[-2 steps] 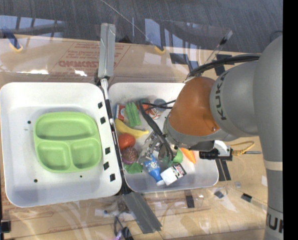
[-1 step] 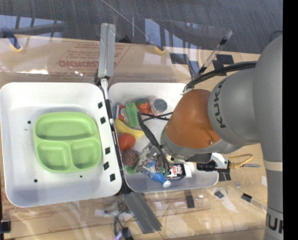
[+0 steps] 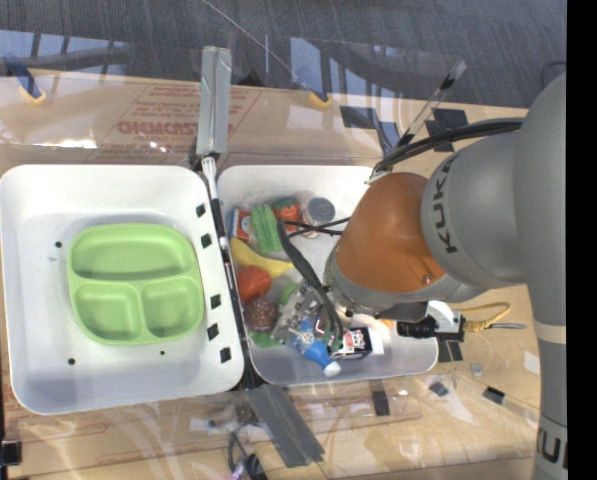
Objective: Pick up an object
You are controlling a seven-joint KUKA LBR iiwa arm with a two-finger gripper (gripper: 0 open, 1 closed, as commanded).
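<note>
Crowded right bin (image 3: 403, 363), arm (image 3: 418, 238) overhead

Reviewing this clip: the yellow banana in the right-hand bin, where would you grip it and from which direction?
Grip the banana near its middle, coming straight down from above, with the closing direction across its narrow width. It lies flat and long, slanting down to the right, so the width fits best. It is crowded: a green item lies above it and a red one below, and the arm covers its right end.
</note>
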